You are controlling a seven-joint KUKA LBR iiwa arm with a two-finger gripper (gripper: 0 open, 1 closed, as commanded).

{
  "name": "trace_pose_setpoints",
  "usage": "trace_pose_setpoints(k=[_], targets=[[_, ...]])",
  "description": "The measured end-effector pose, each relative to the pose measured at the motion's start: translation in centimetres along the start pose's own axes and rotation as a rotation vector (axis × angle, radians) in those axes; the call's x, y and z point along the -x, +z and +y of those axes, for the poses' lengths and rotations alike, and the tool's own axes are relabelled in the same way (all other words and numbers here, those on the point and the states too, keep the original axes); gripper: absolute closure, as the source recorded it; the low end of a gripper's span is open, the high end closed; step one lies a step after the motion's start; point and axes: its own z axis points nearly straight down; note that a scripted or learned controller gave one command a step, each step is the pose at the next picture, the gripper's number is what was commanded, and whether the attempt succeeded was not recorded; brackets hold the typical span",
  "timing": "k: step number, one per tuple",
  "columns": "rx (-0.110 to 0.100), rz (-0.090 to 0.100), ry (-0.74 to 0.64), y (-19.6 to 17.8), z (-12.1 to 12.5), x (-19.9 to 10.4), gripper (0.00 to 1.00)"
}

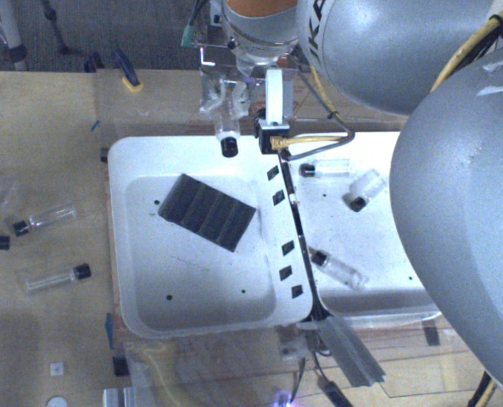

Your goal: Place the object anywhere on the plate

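Observation:
A dark ribbed rectangular plate (207,211) lies tilted on the floor of the left bin (141,312). My gripper (231,108) hangs over the back rim of that bin, up and slightly right of the plate. It is shut on a clear vial (226,130), which hangs upright between the fingers with its black cap at the bottom. The cap sits just above the bin's back rim, a short way beyond the plate's far edge.
The right bin (378,287) holds three clear vials: one (324,169) at the back, one (363,191) beside it and one (336,267) near the divider (295,227). Several more vials (43,220) lie on the bench to the left. The arm's large grey body (463,227) covers the right side.

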Motion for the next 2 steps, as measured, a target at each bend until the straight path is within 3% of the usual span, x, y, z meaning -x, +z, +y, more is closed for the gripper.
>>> trace_pose_setpoints(k=[1, 2], targets=[[-0.001, 0.0, 0.577, -10.32, -0.01, -1.85, 1.0], [-0.003, 0.0, 0.942, -9.33, -0.46, -1.88, 1.0]])
